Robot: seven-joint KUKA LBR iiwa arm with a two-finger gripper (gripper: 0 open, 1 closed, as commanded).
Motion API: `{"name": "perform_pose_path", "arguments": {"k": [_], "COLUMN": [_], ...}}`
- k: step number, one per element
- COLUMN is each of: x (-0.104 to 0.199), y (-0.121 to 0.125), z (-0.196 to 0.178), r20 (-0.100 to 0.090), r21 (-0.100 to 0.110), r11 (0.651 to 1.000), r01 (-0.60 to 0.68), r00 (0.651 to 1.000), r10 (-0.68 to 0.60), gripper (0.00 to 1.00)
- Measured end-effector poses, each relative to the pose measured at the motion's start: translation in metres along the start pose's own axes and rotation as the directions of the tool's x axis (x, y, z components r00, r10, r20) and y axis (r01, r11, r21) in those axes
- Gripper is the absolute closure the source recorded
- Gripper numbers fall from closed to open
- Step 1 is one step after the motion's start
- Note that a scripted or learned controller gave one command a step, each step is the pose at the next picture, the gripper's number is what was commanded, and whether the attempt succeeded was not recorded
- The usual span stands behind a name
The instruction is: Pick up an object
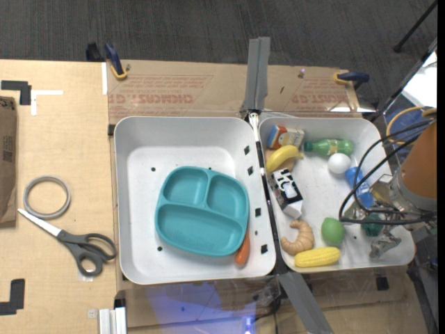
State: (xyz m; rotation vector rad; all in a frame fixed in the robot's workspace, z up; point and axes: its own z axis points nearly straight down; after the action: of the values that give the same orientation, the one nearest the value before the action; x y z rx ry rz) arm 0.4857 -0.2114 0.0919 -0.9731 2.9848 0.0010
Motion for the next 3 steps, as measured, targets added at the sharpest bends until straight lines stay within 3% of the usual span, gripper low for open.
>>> {"name": "perform_pose_path", "arguments": {"k": [1, 2, 3], "x": [-0.046, -0.009, -0.003], "y": [-0.045, -0.018, -0.014], "z": [-0.001, 0.000, 0.000], "r20": [0.003, 0.001, 0.001], "r21": [0.002, -0.001, -0.001], "r11": [1.000, 1.000, 0.994], "r01": [0.025, -0.008, -0.106], "r00": [1.000, 1.000, 0.994], "r10": [-0.025, 0.008, 0.106], "gripper": [0.00, 0.00, 0.00]}}
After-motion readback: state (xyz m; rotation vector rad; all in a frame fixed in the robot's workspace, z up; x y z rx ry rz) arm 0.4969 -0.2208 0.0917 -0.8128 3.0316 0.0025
